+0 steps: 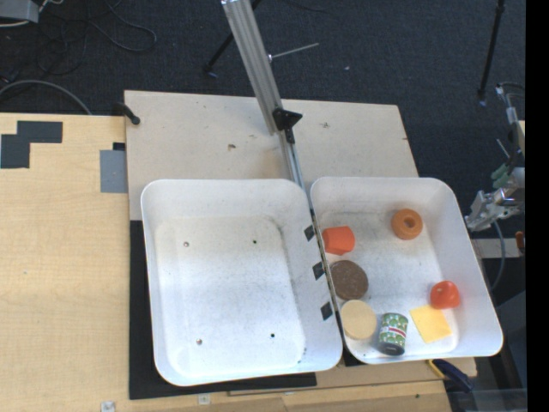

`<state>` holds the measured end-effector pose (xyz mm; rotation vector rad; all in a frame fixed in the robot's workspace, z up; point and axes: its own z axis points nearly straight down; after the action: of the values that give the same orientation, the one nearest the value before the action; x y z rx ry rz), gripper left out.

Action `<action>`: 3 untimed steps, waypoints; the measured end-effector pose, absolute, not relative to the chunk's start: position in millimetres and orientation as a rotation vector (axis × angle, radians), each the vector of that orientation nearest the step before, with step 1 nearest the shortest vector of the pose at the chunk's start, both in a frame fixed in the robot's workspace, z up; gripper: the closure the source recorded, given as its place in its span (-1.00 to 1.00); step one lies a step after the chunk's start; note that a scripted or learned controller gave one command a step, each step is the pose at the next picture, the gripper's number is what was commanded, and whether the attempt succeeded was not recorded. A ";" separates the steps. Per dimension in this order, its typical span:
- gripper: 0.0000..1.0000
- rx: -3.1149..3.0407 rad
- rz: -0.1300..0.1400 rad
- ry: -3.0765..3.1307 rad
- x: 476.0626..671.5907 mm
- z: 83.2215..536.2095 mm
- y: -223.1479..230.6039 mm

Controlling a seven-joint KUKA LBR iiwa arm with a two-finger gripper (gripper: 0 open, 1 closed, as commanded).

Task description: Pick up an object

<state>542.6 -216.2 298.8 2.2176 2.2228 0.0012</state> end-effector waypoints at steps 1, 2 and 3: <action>1.00 2.219 -0.001 2.228 560.9 288.9 -176.6; 1.00 2.219 -0.001 2.230 567.3 275.2 -121.2; 1.00 2.220 -0.002 2.230 574.4 263.0 -66.9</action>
<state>574.4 -66.9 263.0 2.2198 2.2296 -0.0024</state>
